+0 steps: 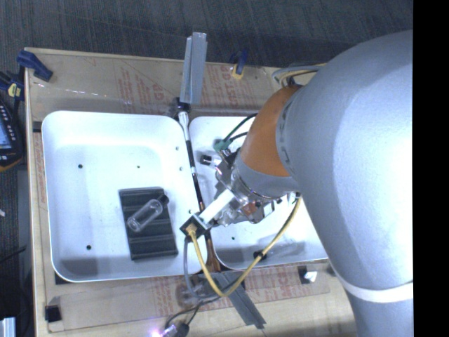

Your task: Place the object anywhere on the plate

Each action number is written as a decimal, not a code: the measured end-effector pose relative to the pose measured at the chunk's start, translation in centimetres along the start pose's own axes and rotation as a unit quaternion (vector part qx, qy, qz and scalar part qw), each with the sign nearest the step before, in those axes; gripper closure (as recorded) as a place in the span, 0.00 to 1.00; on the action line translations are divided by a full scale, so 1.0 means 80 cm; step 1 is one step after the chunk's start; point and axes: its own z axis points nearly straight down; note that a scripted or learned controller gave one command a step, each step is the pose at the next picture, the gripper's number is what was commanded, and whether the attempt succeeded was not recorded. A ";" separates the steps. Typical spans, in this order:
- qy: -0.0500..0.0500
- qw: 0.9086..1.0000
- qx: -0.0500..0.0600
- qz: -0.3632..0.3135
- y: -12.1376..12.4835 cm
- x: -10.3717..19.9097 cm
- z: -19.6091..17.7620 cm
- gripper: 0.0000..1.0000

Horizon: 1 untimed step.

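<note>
Gripper [244, 208] sits over view-right shallow white bin [235, 129], tucked under wrist; open or shut, can't tell. Small clear plastic tube [144, 215] lies on black ridged rectangular plate [158, 244] in view-left white bin [70, 188], well apart from gripper.

- Left bin [70, 132]: plain white, with a few small dark dots on its bottom.
- Right bin [210, 128]: plain white.
- Plate [158, 248]: dark grey to black, with a pattern of parallel ribs.
- Object [144, 215]: clear and colourless, with pale highlights.
- Desk [105, 76]: pale tan, with faint red printed lettering.
- Arm [351, 153]: light grey, with an orange band [270, 139] above the wrist.
- Clamps [34, 65]: blue.
- Metal bar [194, 62]: grey.
- Floor [210, 5]: dark grey, with a fine woven texture.
</note>
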 end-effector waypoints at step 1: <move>0.000 0.996 -0.001 -0.084 -0.043 0.110 -0.070 1.00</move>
